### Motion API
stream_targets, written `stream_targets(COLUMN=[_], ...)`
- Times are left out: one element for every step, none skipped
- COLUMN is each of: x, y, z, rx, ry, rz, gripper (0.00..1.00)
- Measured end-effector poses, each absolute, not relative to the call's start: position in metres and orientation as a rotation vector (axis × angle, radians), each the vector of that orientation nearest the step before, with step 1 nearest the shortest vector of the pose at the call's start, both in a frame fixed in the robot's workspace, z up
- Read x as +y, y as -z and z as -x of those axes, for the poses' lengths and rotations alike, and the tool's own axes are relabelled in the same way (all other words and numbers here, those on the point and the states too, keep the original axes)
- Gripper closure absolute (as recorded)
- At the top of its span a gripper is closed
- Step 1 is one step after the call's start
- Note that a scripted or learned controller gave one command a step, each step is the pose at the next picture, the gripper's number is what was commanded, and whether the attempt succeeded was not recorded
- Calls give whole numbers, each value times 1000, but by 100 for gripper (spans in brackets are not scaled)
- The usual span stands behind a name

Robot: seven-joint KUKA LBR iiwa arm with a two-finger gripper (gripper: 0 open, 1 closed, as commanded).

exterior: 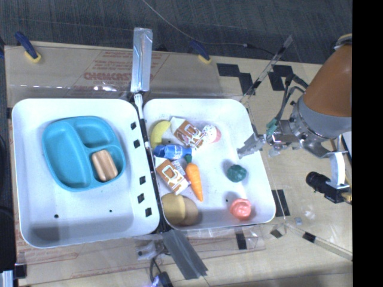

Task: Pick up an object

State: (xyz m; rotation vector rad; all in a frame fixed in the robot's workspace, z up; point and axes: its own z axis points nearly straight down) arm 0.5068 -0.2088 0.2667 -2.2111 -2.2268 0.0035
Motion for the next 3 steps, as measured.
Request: stream_targets(x=[-210, -166, -60], y=[-154, -92, -193], z=[-479, -524, -485], rx=[-2291, -2152, -2355], ry=[-8, -1, 4], rz=[2134, 2286, 2078], gripper=[0, 0, 0])
